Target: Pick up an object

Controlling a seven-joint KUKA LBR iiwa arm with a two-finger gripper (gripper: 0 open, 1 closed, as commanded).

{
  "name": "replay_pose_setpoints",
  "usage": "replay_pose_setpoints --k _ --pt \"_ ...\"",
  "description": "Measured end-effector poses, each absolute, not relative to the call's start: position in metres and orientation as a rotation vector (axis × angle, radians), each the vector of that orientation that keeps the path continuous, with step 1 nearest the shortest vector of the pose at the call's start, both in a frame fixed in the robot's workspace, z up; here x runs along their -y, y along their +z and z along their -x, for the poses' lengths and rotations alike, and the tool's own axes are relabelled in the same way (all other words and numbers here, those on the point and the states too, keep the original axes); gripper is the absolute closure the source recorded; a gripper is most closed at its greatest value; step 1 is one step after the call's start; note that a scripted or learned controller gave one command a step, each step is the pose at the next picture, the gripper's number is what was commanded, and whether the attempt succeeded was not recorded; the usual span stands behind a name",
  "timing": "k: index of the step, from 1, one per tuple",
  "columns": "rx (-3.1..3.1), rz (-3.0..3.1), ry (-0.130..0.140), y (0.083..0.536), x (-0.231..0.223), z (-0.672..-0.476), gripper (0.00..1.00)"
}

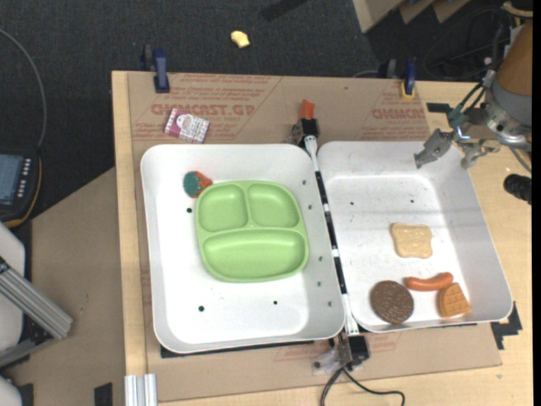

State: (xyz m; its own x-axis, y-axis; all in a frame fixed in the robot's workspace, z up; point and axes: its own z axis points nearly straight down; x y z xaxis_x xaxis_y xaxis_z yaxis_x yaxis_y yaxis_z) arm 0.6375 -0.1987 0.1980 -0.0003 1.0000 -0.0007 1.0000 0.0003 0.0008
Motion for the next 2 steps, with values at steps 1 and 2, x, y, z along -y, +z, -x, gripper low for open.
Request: replay_pose_setpoints --k 1,2 --pt "-2.226 -2.229 -0.006 0.135 0.193 -0.587 0.0" --pt "-2.224 -2.227 -0.003 0.104 0.174 -0.553 0.0"
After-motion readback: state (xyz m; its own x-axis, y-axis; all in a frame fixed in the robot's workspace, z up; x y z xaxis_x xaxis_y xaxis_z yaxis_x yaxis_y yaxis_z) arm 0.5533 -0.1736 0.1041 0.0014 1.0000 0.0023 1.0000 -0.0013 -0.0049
